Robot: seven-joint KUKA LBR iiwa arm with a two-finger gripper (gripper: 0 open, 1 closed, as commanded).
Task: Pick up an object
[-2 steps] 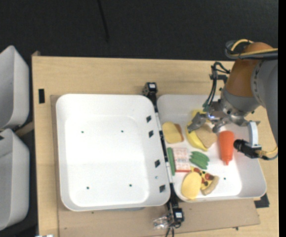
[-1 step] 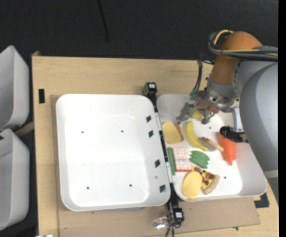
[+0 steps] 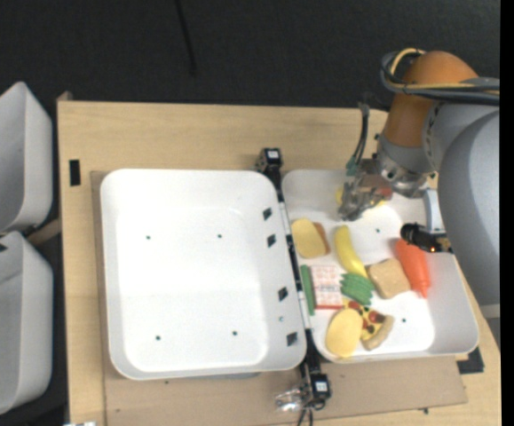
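We see the grey robot arm with the orange band [image 3: 414, 105] reaching in over the right white plastic bin [image 3: 447, 322]. Its small two-finger gripper [image 3: 356, 204] hangs low near the far end of that bin, above a bare white patch. We cannot tell if it is open or shut, because that part is small and dark.

All the toys lie in the right bin. There is a tan bread-shaped piece [image 3: 308, 238], a long yellow banana [image 3: 349, 250], an orange carrot [image 3: 415, 268], a brown square toast piece [image 3: 388, 279], a green leafy toy [image 3: 357, 287], a round yellow lemon-like toy [image 3: 343, 333] and a pizza slice toy [image 3: 377, 325]. The banana is the nearest one to the gripper, just a little in front of it.

The left white plastic bin [image 3: 114, 264] sits beside it.

We think the job has hardly started. Nothing is lifted. The arm must pick a toy, go down, grab it and raise it.
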